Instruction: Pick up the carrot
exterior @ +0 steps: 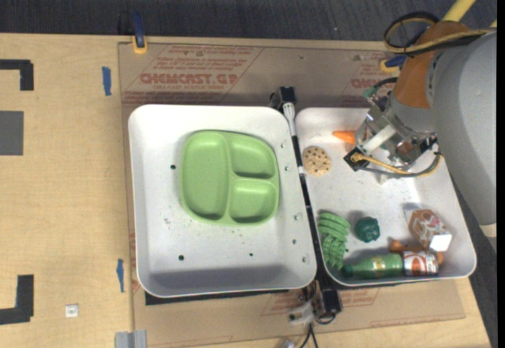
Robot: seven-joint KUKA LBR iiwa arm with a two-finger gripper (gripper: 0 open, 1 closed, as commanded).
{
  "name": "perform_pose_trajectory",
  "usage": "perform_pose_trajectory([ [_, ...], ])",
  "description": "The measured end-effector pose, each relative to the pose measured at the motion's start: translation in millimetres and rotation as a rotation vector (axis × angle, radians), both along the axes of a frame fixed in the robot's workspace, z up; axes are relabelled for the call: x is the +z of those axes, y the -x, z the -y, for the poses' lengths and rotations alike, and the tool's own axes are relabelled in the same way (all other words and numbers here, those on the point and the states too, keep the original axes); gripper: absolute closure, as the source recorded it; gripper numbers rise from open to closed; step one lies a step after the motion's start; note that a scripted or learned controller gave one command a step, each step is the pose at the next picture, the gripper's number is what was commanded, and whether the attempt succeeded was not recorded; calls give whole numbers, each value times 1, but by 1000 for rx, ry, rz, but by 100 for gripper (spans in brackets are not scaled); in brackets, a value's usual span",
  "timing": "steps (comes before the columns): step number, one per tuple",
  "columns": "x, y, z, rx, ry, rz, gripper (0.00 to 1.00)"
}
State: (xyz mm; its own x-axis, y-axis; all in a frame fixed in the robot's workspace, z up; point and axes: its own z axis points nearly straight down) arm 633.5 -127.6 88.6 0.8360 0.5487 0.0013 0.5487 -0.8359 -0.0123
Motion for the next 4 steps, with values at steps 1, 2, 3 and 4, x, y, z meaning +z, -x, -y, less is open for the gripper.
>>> perform_pose_trajectory([
  [1, 0, 12, -23, -316, 12, 11, 0],
  [2, 0, -5, -31, -364, 17, -5, 0],
  [3, 0, 21, -15, -379, 10, 9, 0],
  [4, 0, -17, -15, -385, 14, -44, 0],
])
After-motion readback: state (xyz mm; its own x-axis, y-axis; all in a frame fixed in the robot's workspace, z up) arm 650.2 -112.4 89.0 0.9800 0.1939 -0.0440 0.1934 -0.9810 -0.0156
